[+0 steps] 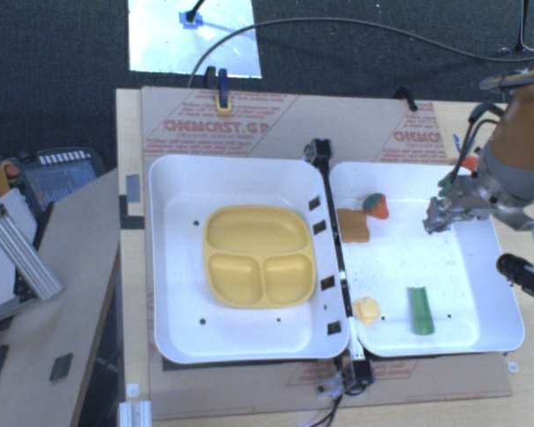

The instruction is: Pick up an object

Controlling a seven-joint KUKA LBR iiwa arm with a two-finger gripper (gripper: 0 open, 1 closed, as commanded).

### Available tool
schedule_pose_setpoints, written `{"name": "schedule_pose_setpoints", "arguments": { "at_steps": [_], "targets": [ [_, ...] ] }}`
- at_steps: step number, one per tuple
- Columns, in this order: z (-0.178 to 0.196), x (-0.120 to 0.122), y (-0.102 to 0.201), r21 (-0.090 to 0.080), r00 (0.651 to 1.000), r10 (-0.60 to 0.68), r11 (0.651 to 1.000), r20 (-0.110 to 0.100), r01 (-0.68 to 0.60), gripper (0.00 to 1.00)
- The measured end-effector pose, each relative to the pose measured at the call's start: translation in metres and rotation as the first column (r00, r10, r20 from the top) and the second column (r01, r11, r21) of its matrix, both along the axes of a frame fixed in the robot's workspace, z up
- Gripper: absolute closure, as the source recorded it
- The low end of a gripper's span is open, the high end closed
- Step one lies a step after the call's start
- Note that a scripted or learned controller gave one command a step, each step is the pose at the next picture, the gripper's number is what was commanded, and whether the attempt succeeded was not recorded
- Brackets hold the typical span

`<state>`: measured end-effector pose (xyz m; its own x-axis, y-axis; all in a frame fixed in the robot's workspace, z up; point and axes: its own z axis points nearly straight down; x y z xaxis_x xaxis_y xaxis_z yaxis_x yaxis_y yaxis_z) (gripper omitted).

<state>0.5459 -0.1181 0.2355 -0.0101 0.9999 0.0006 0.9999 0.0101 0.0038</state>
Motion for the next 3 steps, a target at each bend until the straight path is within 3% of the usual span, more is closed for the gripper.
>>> {"name": "schedule_pose_setpoints", "arguments": {
  "at_steps": [2,3],
  "targets": [
    [0.015,0.033,0.100,0.002,1.000,0.000,1.000,0.000,0.000,1.00],
    [-0.002,0.049,0.157,0.001,1.000,0.000,1.000,-0.002,0.000,1.00]
  ]
}}
